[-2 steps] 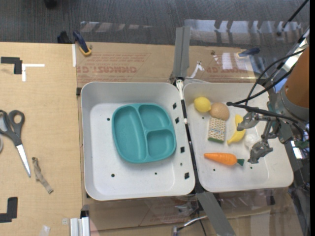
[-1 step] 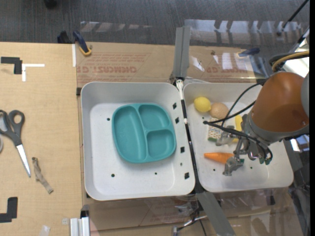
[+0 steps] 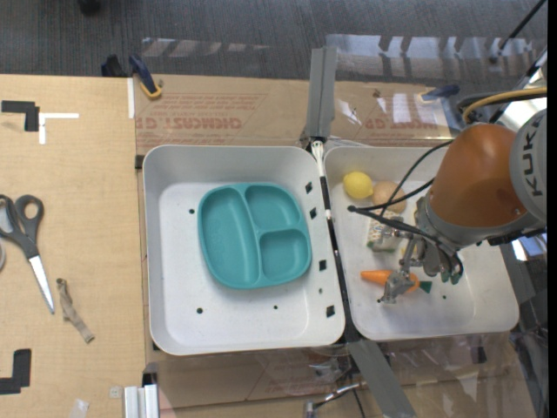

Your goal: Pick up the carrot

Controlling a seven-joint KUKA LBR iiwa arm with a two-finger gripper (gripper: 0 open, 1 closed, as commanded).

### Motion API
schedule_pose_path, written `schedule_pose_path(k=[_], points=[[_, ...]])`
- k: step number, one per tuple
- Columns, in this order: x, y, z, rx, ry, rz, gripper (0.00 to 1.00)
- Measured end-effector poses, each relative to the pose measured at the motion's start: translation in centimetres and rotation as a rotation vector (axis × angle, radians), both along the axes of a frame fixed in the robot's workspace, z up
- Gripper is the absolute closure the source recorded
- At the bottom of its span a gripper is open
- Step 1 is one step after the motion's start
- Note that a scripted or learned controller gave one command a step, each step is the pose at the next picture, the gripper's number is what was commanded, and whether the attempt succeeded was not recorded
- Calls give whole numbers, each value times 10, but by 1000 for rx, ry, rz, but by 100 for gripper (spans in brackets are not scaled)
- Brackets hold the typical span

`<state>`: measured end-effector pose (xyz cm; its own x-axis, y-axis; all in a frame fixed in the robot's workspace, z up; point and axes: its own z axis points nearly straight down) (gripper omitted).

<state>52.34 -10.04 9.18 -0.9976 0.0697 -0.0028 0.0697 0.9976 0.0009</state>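
One carrot (image 3: pixel 379 277) in right bin (image 3: pixel 487 316), long axis near horizontal, orange end pointing left, green end right. Jaws just beside its right end; opening cannot be told. One teal divided plate (image 3: pixel 255 234) in left bin (image 3: pixel 174 320). One lemon (image 3: pixel 358 185).

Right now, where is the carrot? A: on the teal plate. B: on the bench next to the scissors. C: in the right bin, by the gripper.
C: the carrot lies in the right bin, just left of the gripper.
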Motion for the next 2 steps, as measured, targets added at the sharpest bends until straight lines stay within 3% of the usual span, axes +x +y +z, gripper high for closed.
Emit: schedule_pose_path(k=[1, 2], points=[[18, 3, 1, -1, -2, 108, 0], [20, 4, 11, -2, -6, 108, 100]])
